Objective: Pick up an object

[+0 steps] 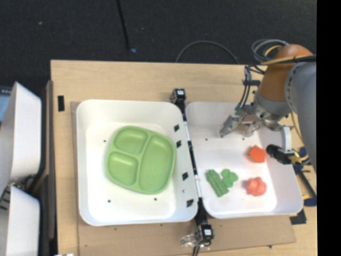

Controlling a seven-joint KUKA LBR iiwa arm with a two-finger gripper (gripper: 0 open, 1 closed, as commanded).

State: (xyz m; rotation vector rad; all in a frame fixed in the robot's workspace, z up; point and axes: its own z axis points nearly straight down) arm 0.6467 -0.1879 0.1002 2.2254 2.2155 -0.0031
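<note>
1. Gripper [240, 128] sits over the far part of the R bin [213, 148], above bare white floor. Can't tell if it's spread or pressed together from this angle, and nothing is seen held in it.
2. Arm [298, 89] comes in from the R side, over the bin's far-R corner.
3. Pickable items are all in the R bin. Orange piece [257, 154] is near the gripper, toward the R wall, not touching it.
4. Red piece [256, 186] is nearer the front edge, below the orange one and apart from it.
5. Green piece [221, 180] is L of the red one, near the front and not far from the wall shared w/ the other bin.
6. L bin [82, 143] holds a green divided plate [141, 159], lying flat, approx. centred.
7. Both bins rest on the wooden bench [64, 79].
</note>
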